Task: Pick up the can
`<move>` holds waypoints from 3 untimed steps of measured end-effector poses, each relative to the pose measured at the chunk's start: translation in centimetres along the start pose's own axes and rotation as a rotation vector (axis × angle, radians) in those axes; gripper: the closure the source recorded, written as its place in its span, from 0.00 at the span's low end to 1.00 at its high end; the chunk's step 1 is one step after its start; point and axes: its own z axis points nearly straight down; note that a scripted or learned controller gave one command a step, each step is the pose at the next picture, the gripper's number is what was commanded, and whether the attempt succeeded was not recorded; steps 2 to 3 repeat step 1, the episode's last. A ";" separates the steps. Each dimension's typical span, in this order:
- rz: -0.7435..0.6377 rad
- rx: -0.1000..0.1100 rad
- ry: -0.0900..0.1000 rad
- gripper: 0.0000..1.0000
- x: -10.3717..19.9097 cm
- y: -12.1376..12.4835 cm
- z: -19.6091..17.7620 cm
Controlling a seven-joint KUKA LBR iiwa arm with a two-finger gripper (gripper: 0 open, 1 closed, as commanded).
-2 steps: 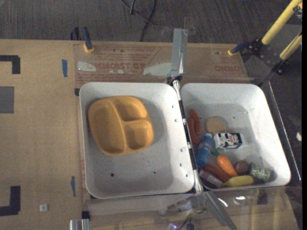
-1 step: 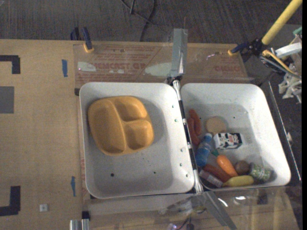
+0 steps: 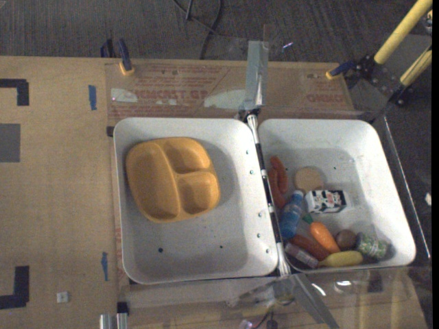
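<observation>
Gripper state cannot be told, and the pick looks unstarted: what seems the can (image 3: 374, 245) lies untouched among clutter in the right bin (image 3: 322, 124).

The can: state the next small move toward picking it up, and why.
Probably bring the arm in over the right white bin and stop above its lower right corner. The small greenish can lies there on its side against the wall, with a brown round item and a yellow banana-shaped toy close beside it.
</observation>
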 end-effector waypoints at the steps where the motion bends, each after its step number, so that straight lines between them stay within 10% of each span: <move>1: 0.135 0.003 -0.002 1.00 -4.7 -1.7 10.6; 3: 0.135 0.003 -0.002 1.00 -4.7 -1.7 10.6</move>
